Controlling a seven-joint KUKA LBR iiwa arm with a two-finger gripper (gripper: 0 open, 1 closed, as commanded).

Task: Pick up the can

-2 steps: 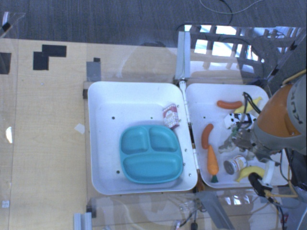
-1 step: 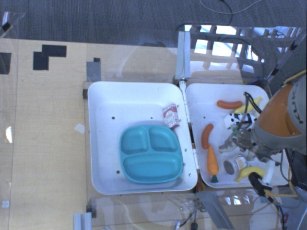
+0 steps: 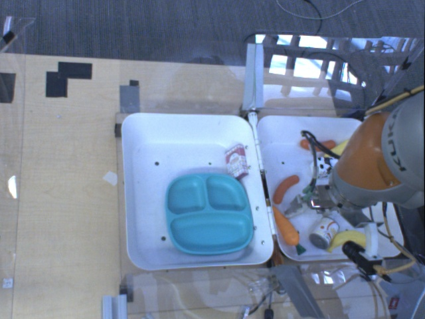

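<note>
From above and at a slant, the camera view showed two shallow white bins side by side on a pale wooden bench. The left bin (image 3: 136, 178) held a turquoise divided plate (image 3: 209, 213) and, against its right wall, a small red-and-white packet (image 3: 236, 161) whose print was too small to read. The right bin (image 3: 282, 135) was crowded: a sausage (image 3: 286, 187), a carrot (image 3: 286, 226), a banana (image 3: 347, 239), and an orange-and-yellow jumble of toys (image 3: 324, 145) near its far side. The can (image 3: 323, 232) lay on its side near the bin's front edge, touching the banana; it was white with a red mark, its label unreadable. The grey arm (image 3: 378, 161) with its orange band reached in from the right, and the gripper (image 3: 314, 200) hung just above the can. How far its pincer stood open could not be told, and nothing was seen held in it. The likely risk was the clutter: a descent slightly off could catch the banana or carrot, or the round can could roll away.
</note>
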